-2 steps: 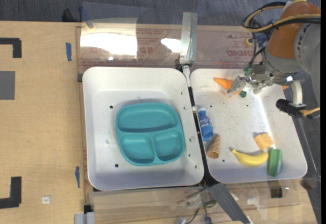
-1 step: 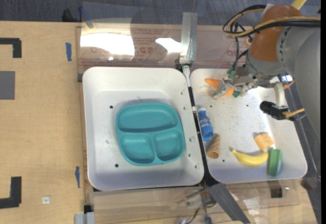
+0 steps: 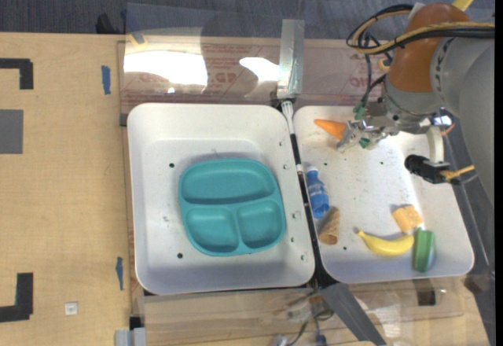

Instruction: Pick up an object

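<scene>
The carrot [image 3: 330, 128] lies at the far left of the right bin [image 3: 456, 258], its tip just beside the claw [image 3: 355, 136], which hangs over it; I cannot tell whether the claw is released or clenched. Nearer lie a blue bottle [image 3: 317, 193], a cone [image 3: 328, 226], a banana [image 3: 385, 243], an orange block [image 3: 407, 219] and a green piece [image 3: 424, 249]. The left bin [image 3: 149, 140] holds a teal tray [image 3: 231, 205].

We see a teal divided plate [image 3: 231, 206] lying flat in the middle of the left white bin [image 3: 149, 140]. Behind the bins we find a clear plastic panel [image 3: 196, 69] catching bright glare, and blue tape strips [image 3: 105, 79] mark the tan bench [image 3: 63, 179] beside black corner markings [image 3: 22, 73].
</scene>
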Controlling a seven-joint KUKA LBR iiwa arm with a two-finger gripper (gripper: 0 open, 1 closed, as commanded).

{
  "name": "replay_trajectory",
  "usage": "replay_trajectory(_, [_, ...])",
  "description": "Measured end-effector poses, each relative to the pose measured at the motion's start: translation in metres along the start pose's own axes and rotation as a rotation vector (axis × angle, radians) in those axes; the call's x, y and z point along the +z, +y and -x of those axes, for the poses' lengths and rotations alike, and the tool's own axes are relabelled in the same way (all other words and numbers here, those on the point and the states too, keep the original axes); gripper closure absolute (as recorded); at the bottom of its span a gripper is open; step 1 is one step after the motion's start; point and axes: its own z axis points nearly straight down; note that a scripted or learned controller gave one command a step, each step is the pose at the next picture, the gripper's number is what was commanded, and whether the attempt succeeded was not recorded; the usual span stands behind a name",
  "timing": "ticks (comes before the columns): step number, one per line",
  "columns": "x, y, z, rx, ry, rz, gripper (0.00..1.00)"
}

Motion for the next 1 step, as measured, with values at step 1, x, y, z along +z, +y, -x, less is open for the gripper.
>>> replay_trajectory(1, [-0.0892,0.0040,-0.0711,0.300,-0.008,0.008,1.00])
